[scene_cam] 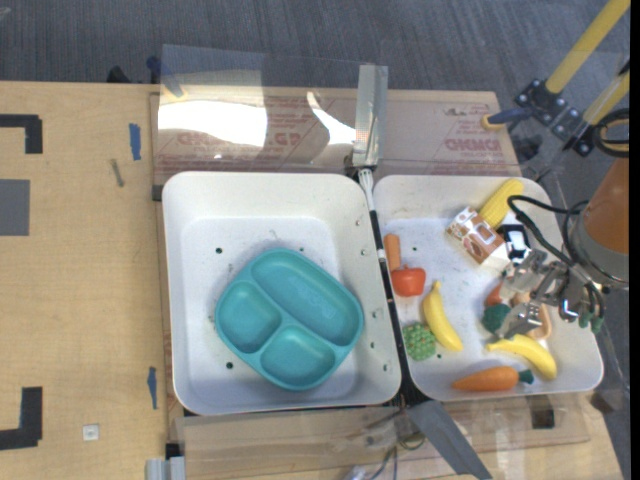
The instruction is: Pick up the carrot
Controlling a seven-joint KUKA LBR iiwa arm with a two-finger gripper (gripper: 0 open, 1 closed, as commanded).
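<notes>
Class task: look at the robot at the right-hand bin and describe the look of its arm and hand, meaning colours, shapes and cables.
The hand is a cluster of silvery metal parts with dark fittings. Black cables loop over it toward the arm, whose rounded orange band shows at the right edge.

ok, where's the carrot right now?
The carrot lies in the right bin, along its near edge, just below the banana at that corner and right of the green broccoli piece; the end effector is above it.
</notes>
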